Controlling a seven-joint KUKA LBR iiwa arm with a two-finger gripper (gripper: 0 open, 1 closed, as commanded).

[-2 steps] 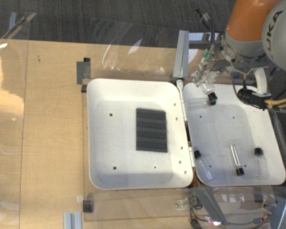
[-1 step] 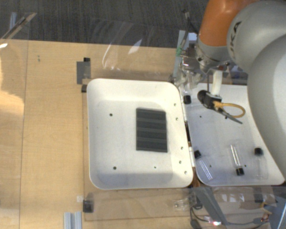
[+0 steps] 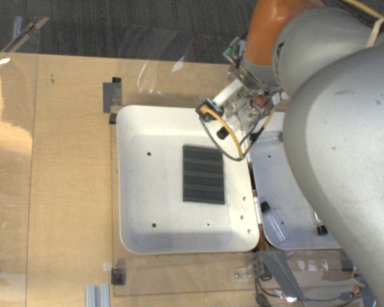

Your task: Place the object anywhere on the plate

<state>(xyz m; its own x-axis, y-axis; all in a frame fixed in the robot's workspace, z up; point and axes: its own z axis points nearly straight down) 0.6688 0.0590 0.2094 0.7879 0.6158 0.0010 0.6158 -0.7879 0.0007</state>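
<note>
A pale wooden bench (image 3: pixel 51 171) stood against dark ribbed flooring (image 3: pixel 115 11). The one grey arm (image 3: pixel 345 126) covered much of the right bin (image 3: pixel 275 190). Two white bins sat side by side; the left bin (image 3: pixel 147 171) held one dark ribbed plate (image 3: pixel 203 174). The gripper (image 3: pixel 240 117) hung over the left bin's far right corner, whether open or closed I cannot tell.

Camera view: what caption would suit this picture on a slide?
Grey arm poised at the top right corner of the left bin, which holds a dark ribbed plate.
</note>
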